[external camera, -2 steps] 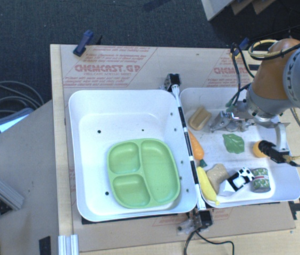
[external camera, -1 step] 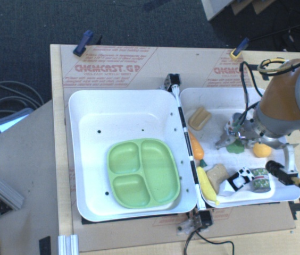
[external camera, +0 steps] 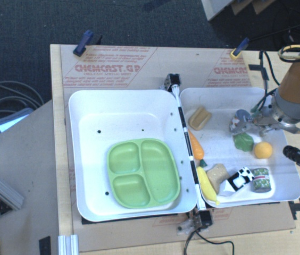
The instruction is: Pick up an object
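Gripper [external camera: 240, 122] is low in the right bin [external camera: 293, 187], just above the green object [external camera: 243, 141]. Jaws' opening cannot be told; nothing visibly held. Pickup judged not yet done.

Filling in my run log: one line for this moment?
arm: over right bin | gripper: above green object | grasp: unclear | left bin: green tray
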